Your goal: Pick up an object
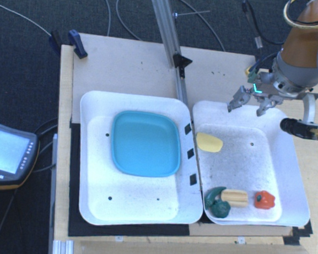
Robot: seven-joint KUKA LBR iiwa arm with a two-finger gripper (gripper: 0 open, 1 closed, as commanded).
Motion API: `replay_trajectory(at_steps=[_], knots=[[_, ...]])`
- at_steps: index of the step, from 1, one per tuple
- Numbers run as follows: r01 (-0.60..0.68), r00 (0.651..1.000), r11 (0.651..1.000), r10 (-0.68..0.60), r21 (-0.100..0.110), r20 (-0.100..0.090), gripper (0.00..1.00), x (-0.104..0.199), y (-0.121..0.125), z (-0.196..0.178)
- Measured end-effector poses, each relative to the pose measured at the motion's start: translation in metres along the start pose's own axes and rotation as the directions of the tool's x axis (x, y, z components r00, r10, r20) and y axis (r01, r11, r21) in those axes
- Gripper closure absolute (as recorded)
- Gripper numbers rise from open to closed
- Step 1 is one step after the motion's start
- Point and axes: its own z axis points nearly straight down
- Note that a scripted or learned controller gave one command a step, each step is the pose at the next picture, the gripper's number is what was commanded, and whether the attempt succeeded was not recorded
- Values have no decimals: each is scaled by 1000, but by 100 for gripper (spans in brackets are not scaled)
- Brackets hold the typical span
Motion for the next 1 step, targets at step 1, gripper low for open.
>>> replay_trajectory(at_steps=[1], knots=[[0, 1000, 1000, 0, 0, 0, 0, 0, 0, 0]])
